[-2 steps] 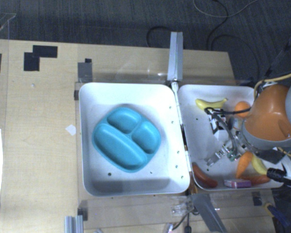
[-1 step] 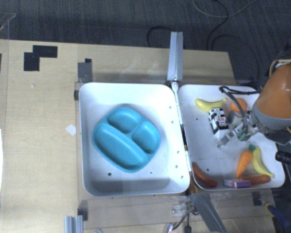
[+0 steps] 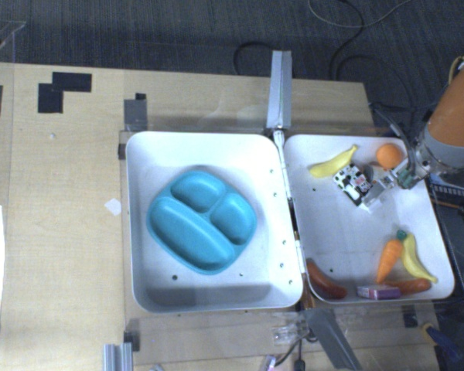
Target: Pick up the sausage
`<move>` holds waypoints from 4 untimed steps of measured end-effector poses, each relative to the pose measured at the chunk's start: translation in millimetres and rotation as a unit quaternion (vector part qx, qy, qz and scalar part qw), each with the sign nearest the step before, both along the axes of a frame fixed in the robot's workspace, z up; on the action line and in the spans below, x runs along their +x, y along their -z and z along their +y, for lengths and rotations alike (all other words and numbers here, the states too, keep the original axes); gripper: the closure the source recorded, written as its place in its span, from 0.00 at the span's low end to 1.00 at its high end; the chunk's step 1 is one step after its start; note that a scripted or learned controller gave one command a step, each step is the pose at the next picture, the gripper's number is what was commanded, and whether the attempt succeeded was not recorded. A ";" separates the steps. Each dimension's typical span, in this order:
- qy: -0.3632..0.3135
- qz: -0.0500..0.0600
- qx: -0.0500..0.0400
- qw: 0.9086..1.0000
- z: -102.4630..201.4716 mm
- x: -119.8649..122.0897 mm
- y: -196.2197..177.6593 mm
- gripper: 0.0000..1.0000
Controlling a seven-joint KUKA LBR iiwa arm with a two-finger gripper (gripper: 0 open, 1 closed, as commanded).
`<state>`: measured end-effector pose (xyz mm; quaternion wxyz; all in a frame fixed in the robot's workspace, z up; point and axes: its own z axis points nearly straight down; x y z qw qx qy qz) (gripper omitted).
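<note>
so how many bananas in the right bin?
2. One banana at the right bin's far left, near the gripper; another banana near the right wall beside the carrot.

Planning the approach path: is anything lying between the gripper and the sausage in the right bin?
Nothing visible lies on that line. The gripper hangs over bare white floor of the right bin; the reddish-brown sausage lies at the near-left corner, with the orange toy carrot off to the side.
</note>
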<state>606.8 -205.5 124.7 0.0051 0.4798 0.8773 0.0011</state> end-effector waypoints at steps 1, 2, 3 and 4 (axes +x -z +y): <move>-0.078 -0.001 -0.001 0.997 -0.5 -72.7 35.2 0.00; -0.052 0.001 0.000 0.999 0.8 -21.1 9.1 0.00; -0.114 0.002 0.000 0.993 -0.3 -105.0 0.8 0.00; -0.107 0.001 0.000 0.994 43.9 -77.4 -14.9 0.00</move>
